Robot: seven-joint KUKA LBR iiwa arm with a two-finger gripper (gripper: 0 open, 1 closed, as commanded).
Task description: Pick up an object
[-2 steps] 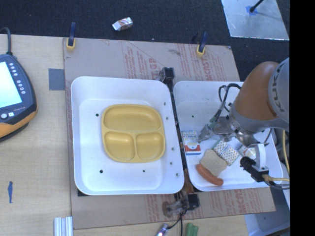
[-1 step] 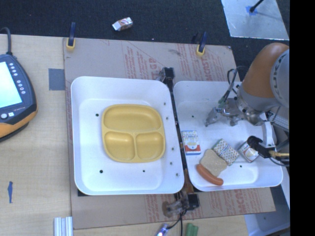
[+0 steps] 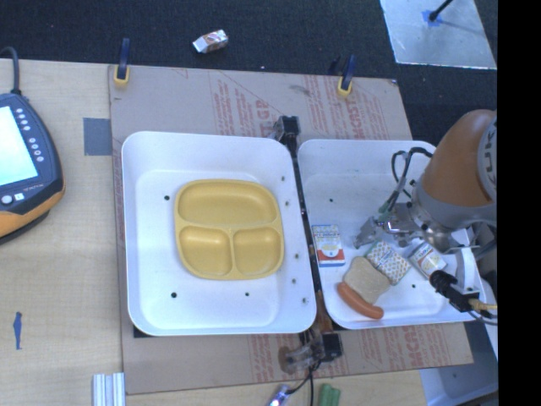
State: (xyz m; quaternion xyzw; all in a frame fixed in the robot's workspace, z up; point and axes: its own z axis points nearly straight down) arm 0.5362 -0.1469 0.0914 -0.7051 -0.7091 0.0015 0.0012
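Observation:
The right bin (image 3: 355,172) holds several small objects near its front. A small white and red box (image 3: 327,245) lies by the bin's left wall. A tan slice of toast (image 3: 363,278) rests beside an orange-red sausage (image 3: 361,303) at the front edge. A checkered pouch (image 3: 390,261) and a small white bottle (image 3: 425,259) lie just right of the toast. My gripper (image 3: 378,229) hangs low over the bin, directly behind the pouch and right of the box. The arm's orange band (image 3: 461,163) and cables cover the bin's right side.
The left bin (image 3: 152,303) carries a yellow divided plate (image 3: 228,227). A pendant with a screen (image 3: 21,163) lies on the bench at far left. A black clip (image 3: 288,128) sits where the two bins meet at the back. A crumpled wrapper (image 3: 210,41) lies on the dark floor beyond.

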